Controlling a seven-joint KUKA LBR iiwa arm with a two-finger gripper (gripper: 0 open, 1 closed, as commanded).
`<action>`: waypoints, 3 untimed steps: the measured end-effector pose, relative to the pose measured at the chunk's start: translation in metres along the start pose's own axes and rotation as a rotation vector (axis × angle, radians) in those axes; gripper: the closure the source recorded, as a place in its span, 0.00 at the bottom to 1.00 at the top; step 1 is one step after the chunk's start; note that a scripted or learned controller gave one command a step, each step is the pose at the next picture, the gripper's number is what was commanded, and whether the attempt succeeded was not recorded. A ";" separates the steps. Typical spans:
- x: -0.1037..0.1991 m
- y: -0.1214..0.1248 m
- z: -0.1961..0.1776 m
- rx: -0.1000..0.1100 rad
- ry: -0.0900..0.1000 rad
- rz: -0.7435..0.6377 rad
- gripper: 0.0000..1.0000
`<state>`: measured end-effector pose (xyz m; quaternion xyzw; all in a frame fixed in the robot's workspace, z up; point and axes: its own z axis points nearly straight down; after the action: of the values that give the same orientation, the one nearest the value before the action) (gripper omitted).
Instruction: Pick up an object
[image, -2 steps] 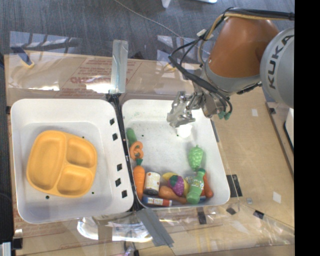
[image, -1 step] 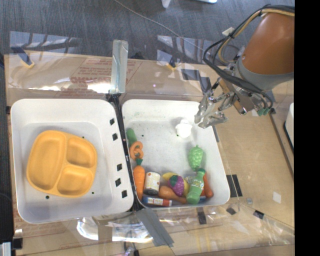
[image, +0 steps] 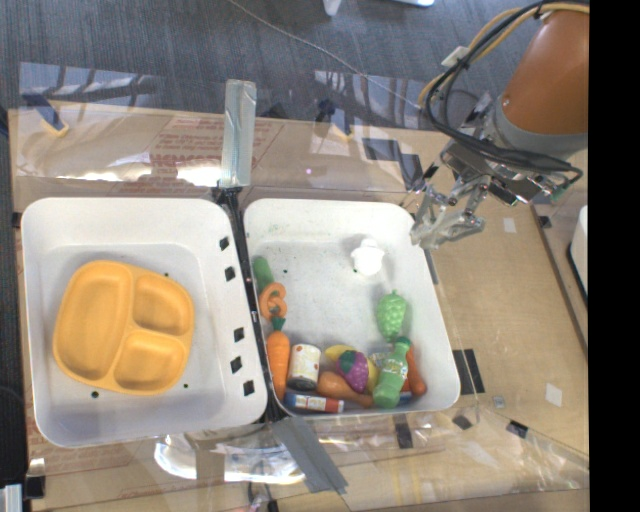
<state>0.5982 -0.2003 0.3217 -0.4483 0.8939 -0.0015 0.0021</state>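
Nearest the camera, toy food is lying crowded along the near wall of the right bin (image: 436, 300): a green bottle (image: 392, 374), a small can (image: 303, 366), a carrot (image: 278, 357) and a purple-and-yellow piece (image: 350, 365), all touching or overlapping; these are looking light, hard and smooth, so likely slippery, and offering little finger room between them. Farther in, a green grape bunch (image: 392, 313) is sitting apart, bumpy and easier to pinch across its width; beyond it a white lump (image: 367, 258) is lying alone on open floor, well clear of walls. The left bin (image: 40, 230) is holding a yellow divided plate (image: 122, 326). The gripper (image: 447, 222) is hovering over the right bin's far right corner, grasping nothing; whether released or clenched, I cannot tell.
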 end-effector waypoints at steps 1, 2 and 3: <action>-0.021 -0.041 0.142 -0.018 0.004 -0.018 1.00; -0.018 -0.038 0.071 0.000 -0.001 -0.406 1.00; -0.030 -0.052 0.072 -0.002 -0.002 -0.897 1.00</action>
<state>0.6581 -0.2074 0.2500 -0.7914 0.6113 -0.0010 0.0019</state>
